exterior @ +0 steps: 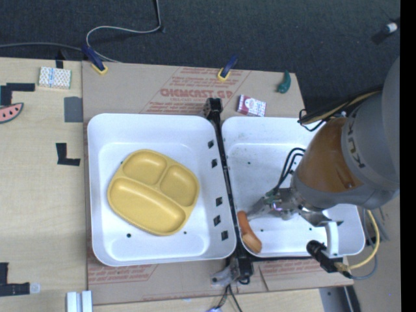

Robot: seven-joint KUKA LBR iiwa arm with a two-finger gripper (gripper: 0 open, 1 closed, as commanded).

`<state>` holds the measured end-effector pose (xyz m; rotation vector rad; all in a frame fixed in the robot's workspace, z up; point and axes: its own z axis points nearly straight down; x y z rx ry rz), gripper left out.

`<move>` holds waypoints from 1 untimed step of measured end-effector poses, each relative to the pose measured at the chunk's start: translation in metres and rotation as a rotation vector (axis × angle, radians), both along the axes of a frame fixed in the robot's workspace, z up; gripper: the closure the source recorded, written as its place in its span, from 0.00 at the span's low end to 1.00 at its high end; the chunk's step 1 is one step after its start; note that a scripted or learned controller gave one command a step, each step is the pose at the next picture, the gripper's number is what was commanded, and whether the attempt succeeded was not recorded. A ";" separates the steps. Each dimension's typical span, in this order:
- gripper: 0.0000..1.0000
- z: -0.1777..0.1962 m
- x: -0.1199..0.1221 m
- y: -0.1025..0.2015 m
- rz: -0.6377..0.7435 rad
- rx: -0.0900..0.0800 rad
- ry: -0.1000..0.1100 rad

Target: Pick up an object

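The one camera looks down on a bench covered with a sheet of cardboard (188,93), on which two shallow white bins sit side by side. The left bin (104,174) holds a yellow divided plate (153,190) with three compartments, lying flat near the middle of the bin. The right bin (260,142) holds a sausage (248,232), orange-brown and lying lengthwise against the bin's left wall near its front corner.

The arm (354,161) reaches in from the right and hangs over the right bin, its orange band facing the camera. Its gripper (276,203) sits low over the bin floor, just to the right of the sausage and a little behind it. Nothing shows between its fingers, and whether they are spread or pressed together I cannot tell, since the wrist hides most of them.

Outside the bins, a small red and white packet (250,105) lies on the cardboard just behind the right bin, and two yellow clamps (227,70) hold the cardboard's far edge.
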<state>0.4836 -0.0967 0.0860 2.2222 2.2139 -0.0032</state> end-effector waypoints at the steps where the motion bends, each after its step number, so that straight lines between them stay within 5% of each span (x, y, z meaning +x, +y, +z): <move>1: 1.00 0.010 0.000 0.001 0.000 0.001 0.000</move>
